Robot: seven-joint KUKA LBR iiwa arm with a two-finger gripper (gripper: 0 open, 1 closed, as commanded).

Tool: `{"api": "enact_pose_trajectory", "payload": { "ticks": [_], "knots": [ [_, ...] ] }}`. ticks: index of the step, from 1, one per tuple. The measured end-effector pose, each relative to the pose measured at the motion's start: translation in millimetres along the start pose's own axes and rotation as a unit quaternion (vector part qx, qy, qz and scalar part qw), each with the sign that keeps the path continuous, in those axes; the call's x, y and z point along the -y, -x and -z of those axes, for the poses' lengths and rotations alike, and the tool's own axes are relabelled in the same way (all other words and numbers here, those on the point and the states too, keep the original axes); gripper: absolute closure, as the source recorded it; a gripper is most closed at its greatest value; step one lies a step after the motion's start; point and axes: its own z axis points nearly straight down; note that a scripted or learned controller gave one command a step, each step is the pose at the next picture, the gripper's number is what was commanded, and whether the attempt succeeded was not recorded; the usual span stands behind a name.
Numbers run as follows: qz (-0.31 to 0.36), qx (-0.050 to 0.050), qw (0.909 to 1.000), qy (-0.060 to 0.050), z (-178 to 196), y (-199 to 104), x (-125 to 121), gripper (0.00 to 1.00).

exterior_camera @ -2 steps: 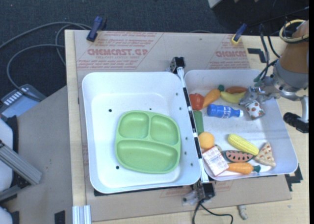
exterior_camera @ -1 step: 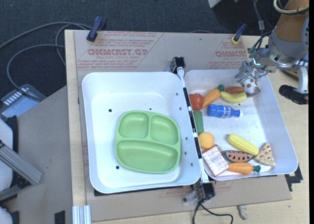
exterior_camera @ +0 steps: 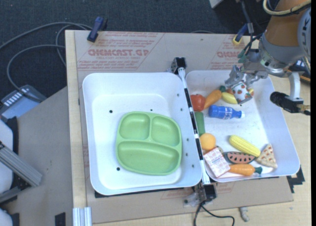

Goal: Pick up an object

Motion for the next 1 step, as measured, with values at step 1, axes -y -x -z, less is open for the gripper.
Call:
{"api": "enact_pose_trajectory", "payload": {
  "ticks": [1],
  "knots": [
    [0.0, 0.0, 1.0, 0.0, 17.3, -55.1, 18.8, 1.0]
  ]
}}
